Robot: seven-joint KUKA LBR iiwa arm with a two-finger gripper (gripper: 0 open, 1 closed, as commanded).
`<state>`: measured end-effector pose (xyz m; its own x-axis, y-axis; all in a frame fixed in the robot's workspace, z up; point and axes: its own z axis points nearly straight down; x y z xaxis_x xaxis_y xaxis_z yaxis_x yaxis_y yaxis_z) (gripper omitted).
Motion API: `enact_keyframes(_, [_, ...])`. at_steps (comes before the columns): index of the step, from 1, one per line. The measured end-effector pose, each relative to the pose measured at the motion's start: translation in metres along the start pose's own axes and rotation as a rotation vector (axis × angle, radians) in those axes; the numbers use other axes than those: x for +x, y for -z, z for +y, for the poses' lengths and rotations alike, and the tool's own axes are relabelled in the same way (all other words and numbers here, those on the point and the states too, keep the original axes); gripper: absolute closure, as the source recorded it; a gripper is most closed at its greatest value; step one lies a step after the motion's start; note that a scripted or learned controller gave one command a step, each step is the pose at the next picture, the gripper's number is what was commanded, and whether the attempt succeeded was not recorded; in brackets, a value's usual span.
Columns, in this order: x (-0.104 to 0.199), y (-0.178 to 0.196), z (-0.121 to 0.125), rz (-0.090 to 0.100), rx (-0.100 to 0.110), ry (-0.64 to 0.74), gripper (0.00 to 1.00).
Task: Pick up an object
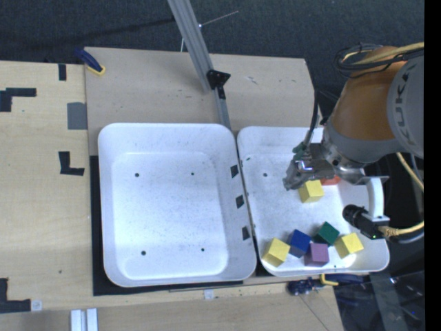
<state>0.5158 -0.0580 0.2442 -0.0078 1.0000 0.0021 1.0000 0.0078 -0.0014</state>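
Right bin (265, 150) holds blocks; claw (301, 176) touches a yellow block (311, 190), its grip unclear.

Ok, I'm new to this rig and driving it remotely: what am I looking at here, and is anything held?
One camera looks down at a slant on a bench with two white bins. The grey and orange machine on the right is a robot arm; its gripper hangs over the right bin. A yellow cube sits just beside the gripper, but I cannot tell whether it is held. Near the front wall lie more blocks: yellow, blue, purple, green and another yellow. The left bin stands alongside.
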Motion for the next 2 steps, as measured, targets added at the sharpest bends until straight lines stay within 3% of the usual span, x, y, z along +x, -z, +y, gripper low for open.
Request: enact_keyframes(2, [0.108,-0.012,-0.01,-0.001,0.003,0.0,1.0])
